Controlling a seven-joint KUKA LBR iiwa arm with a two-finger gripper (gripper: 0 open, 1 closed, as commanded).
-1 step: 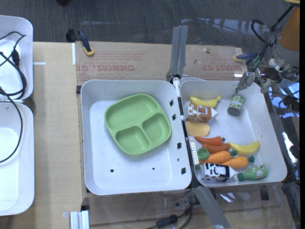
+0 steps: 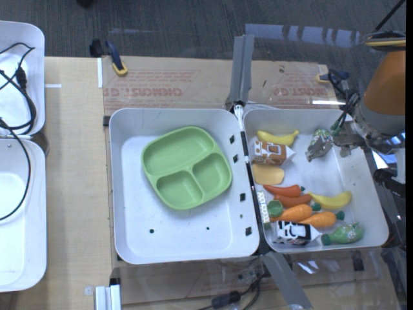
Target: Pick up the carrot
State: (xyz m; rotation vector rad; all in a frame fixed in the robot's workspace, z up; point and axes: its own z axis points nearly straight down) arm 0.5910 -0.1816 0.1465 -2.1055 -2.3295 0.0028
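1. Arm (image 2: 386,89) enters from the right, orange band visible, wrist over the upper right part of the right bin (image 2: 352,173).
2. Gripper (image 2: 321,144) sits low over that bin's upper middle, above bare white floor. Jaws: cannot tell how far open; nothing seen clearly between them.
3. Carrot (image 2: 295,212) lies in the lower part of the right bin, well apart from the gripper. A second orange carrot-like piece (image 2: 321,221) lies just beside it, lower right.
4. Around the carrot: red pepper (image 2: 284,190) just above; yellow banana (image 2: 331,200) to the upper right; black-and-white carton (image 2: 294,232) below; green item (image 2: 343,235) at lower right.
5. Upper left of the right bin: another banana (image 2: 277,137), a small brown-and-white box (image 2: 269,152), a pale orange piece (image 2: 268,173).
6. Left bin (image 2: 129,225) holds a green divided plate (image 2: 186,167), lying flat, tilted diagonally.
7. Both bins rest on the tabletop (image 2: 71,173).
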